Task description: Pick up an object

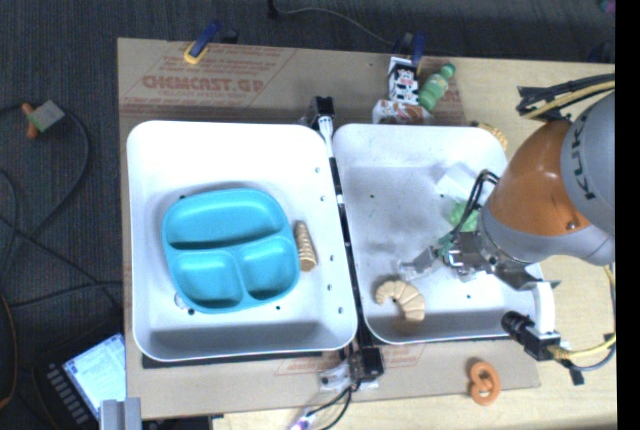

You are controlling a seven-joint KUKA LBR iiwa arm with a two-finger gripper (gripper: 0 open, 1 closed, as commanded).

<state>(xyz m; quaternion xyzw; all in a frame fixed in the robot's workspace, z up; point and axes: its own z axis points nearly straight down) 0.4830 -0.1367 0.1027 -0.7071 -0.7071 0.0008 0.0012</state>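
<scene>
Croissant-shaped tan pastry toy (401, 298) lies on the floor of my right-hand white bin (395, 173), close to that bin's near wall and a little in from the divider between the two bins. Open white floor spreads behind it and to its left, so the room there is wide; the near rim crowds it on the front side.

My pincer (432, 259) hangs low over the same bin, just beside the pastry and up-right of it, apart from it. Whether the tips are spread or pressed together I cannot tell: they show as a small grey blur with nothing clearly between them.

My grey wrist and its orange band (535, 188) cover the bin's right part, so the right wall and that corner are hidden. A small green object (462, 214) and a pale crumpled bit (455, 180) peek out at the wrist's edge; I cannot make out what they are.

In the left white bin (150, 218) sits a turquoise three-compartment plastic tray (225, 243), with a tan ridged roll-like toy (304, 246) just beside its right edge, near the divider. The tray takes up most of that floor, leaving narrow margins.
</scene>
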